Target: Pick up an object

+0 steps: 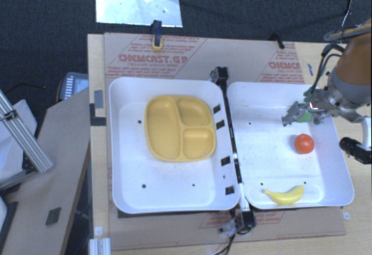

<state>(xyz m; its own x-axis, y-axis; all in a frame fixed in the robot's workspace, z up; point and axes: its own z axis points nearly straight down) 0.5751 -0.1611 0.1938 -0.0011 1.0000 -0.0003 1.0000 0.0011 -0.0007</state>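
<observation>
**Gripper hovering over right bin, nothing in its grasp**

Nearest the camera, a yellow banana [285, 194] is lying in the right bin [256, 132], close to that bin's 6 o'clock rim, its stem end pointing toward 3 o'clock.

Farther in, an orange-red ball, possibly a tomato [304, 143], is sitting at about 3 o'clock of the right bin's centre, well apart from the banana and resting on the bin floor.

In the left bin [128, 132], a yellow divided plate [179, 127] with three compartments is lying flat near the middle, tilted slightly in plan. The compartments are holding nothing visible.

Beyond the tomato, at its 12 o'clock, the gripper [297, 113] is hanging over the right bin's upper right area, fingers [290, 117] pointing toward 9 o'clock. The fingers are appearing slightly parted, and no object is sitting between them. The gripper is near the tomato but not touching it. The arm [351, 68], grey with its orange band, is reaching in from 3 o'clock.

Farthest back, the bins are resting on a cardboard sheet [174, 53] with red lettering, a yellow clamp [157, 36] standing at its 12 o'clock edge.
</observation>
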